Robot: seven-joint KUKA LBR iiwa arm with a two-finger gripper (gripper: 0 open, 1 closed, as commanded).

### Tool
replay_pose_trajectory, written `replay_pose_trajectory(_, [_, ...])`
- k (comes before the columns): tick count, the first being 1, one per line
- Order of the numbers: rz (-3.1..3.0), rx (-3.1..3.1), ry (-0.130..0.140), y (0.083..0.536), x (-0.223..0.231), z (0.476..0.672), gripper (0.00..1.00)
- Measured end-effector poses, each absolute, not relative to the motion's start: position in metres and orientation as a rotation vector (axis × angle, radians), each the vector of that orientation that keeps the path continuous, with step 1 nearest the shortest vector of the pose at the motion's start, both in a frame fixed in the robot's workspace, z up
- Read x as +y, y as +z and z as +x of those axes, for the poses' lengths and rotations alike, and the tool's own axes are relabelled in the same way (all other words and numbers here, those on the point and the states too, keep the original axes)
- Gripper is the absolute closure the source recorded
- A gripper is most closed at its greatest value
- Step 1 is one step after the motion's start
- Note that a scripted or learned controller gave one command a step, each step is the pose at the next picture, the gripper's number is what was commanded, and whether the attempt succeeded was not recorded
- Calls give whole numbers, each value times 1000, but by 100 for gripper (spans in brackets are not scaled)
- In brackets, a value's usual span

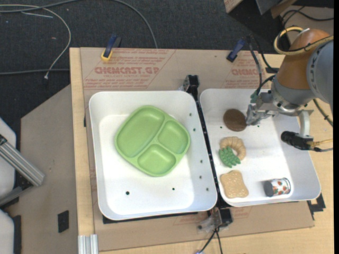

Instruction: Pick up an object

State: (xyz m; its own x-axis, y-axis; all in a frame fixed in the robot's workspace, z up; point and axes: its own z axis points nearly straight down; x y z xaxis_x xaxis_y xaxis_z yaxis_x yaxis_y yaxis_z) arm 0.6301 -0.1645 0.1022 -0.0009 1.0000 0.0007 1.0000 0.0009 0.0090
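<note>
From my seat I judge the pick as barely started: nothing is lifted, and every candidate item lies flat on a bin floor. The gripper (pixel 253 115) sits low in the upper part of the right bin (pixel 296 160), at the right of the frame, just beside the right edge of the brown round piece (pixel 234 119). Whether it touches that piece I cannot tell, and from this slant I cannot tell how the claw is set or whether it has anything in it; I see no object raised off the bin.

Below the brown piece, toward the centre-right of the frame, lie 4 more things: a tan ring-shaped item (pixel 233 144) with a green knobbly piece (pixel 229 156) touching its lower left, a toast-like slab (pixel 233 184) further down, and a small can (pixel 277 187) on its side near the lower right corner of the bin. The left bin (pixel 106 115), in the middle of the frame, bears a green 3-compartment tray (pixel 152 140).

What is left, as I see it: close on 1 object, most likely the brown piece, and raise it.

Writing: red print on the cardboard (pixel 132 67) behind the bins reads roughly "CHEMCAST GP", repeated at upper right but partly covered. The can's label is too small to read.
</note>
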Motion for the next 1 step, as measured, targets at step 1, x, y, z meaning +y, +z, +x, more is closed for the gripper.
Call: replay_pose_trajectory(1, [2216,2219,5,155,-167,641,100])
